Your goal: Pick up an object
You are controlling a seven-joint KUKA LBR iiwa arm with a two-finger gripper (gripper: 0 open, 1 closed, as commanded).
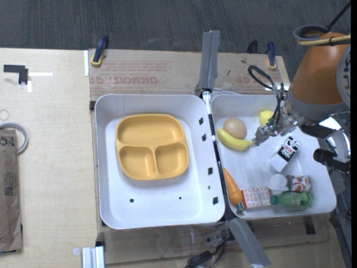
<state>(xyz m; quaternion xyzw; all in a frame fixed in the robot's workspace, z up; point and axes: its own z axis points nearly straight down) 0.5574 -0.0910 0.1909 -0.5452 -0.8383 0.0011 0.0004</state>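
At the bottom of the frame, in the right bin (329,197), a carrot (233,188), a small carton (256,197) and a green bottle (293,200) are lying together. Above them, the gripper (263,133) is hanging just right of the banana (234,142) and the egg-like ball (235,128), gripping nothing I can see, and I cannot tell how wide it is standing. It seems to be approaching for a grasp; next it likely needs to be lowering and closing squarely on the banana.

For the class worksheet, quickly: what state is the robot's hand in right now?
Hand: over the right bin, beside the banana; open or closed cannot be told, and nothing visibly held.
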